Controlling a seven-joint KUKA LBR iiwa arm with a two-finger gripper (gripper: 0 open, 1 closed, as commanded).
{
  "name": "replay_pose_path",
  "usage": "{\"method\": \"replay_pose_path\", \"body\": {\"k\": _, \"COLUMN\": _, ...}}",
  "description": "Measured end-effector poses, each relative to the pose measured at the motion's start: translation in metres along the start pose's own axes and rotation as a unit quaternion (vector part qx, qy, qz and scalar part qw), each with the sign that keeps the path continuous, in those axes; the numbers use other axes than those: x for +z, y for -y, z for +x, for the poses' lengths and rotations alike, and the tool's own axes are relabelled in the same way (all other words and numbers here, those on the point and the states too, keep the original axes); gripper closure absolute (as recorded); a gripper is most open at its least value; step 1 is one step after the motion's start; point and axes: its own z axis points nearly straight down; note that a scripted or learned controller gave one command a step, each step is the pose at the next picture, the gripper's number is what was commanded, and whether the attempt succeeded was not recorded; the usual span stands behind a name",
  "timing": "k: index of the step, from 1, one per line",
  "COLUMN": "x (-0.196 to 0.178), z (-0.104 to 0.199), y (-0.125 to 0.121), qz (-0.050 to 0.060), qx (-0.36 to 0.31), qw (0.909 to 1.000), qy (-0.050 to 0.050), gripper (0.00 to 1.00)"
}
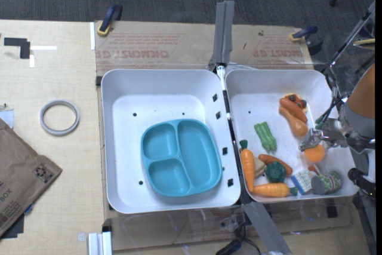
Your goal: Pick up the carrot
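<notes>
Behind both bins, brown cardboard (179, 45) is showing reversed red print, too garbled to read. Two white bins are sitting side by side. One teal divided plate (179, 157) is lying in the left bin (119, 128). Crowding the right bin (239, 92) are two carrots, one upright (247, 169) by the left wall, one lying (271, 190) along the front, plus a green pod (265, 136), broccoli (275, 172) and a can (325, 183). Over an orange ball (314, 154), the gripper (311, 141) is hovering; whether it is grasping anything cannot be told.

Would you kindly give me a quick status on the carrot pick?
Gripper low over right bin, near orange ball. Carrot untouched by left wall. Broccoli alongside.
</notes>
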Motion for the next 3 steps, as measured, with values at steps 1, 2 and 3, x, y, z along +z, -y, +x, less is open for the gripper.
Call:
{"method": "replay_pose_path", "body": {"k": 1, "x": 0.0001, "z": 0.0009, "y": -0.0001, "qz": 0.000, "qx": 0.000, "qw": 1.0000, "qy": -0.001, "gripper": 0.00}}
{"method": "replay_pose_path", "body": {"k": 2, "x": 0.0084, "z": -0.0019, "y": -0.0024, "qz": 0.000, "qx": -0.057, "qw": 0.9984, "qy": -0.003, "gripper": 0.00}}
{"method": "replay_pose_path", "body": {"k": 3, "x": -0.0004, "z": -0.0047, "y": -0.0021, "qz": 0.000, "qx": -0.055, "qw": 0.9985, "qy": 0.000, "gripper": 1.00}}
